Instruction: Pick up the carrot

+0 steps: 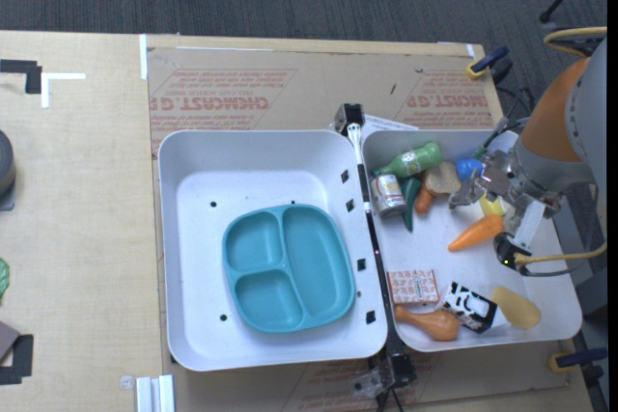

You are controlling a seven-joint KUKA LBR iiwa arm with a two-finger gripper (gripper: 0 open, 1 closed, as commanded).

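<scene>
While my grey arm with its orange band [560,125] reaches in from the right over the right-hand shallow white bin [570,309], my pincer [502,207] sits low above that bin's right half, and I cannot tell from the camera view whether it is released or clenched. The tapered orange carrot [477,233] lies tilted on the bin floor, its thick end touching or just under my pincer and its thin tip pointing left and slightly down; I cannot tell whether I have any grip on it. Left of it, near the bin's upper left corner, a green plastic bottle [409,159] lies on its side, with a small silver tin can [388,194] just below it and a slim dark green and orange vegetable [417,200] beside the can. Along the near edge of the same bin lie a small red and white patterned box [412,286], a tan gourd-shaped toy [432,322], a black and white patterned object [471,306] and a pale yellow rounded piece [517,307]. The left-hand white bin [183,207] holds a teal three-compartment plastic tray [288,267], well apart from the carrot. Both bins rest on flattened cardboard [251,92] on the pale wooden worktop [77,236].
</scene>
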